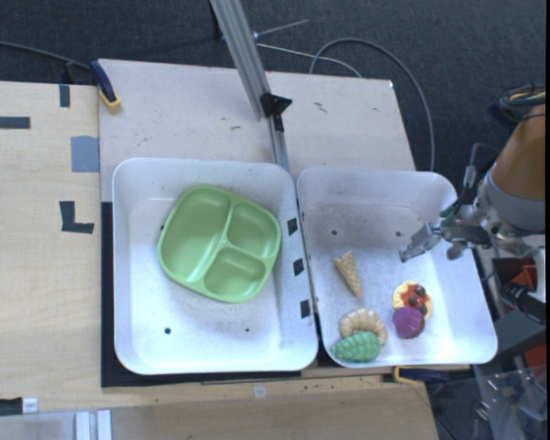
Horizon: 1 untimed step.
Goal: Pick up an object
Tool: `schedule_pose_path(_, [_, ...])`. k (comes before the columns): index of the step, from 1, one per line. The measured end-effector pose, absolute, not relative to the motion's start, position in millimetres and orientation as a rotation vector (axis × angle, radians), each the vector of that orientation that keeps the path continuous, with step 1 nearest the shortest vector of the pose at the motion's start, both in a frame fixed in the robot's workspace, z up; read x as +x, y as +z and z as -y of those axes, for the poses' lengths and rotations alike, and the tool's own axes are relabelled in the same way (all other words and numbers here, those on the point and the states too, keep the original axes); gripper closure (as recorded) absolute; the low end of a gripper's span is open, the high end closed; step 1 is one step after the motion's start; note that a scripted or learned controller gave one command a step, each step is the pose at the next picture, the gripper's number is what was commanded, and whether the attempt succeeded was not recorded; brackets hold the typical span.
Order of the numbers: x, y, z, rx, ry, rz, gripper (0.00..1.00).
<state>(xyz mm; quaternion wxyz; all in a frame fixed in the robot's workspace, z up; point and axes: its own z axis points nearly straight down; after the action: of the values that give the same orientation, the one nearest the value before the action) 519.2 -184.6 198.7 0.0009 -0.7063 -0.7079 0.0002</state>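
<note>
Several toy foods lie in the right bin (376,195): a tan cone (348,272), a beige croissant (362,322), a green bumpy piece (357,346), a purple piece (408,324) and a yellow tart with red dots (412,295). My gripper (433,247) hangs over the right part of that bin, above and slightly right of the tart. It is open and nothing sits between its fingers. The cone lies to its left, apart from it.
A green divided plate (220,243) rests in the left bin (137,328). A metal pole (243,49) slants across the bench behind the bins. Cables run at the back right. The bins' shared wall (298,246) separates them.
</note>
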Motion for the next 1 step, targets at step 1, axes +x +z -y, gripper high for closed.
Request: schedule_pose_path(1, [519.2, 198.8, 184.8, -2.218, 0.001, 2.222, 0.00])
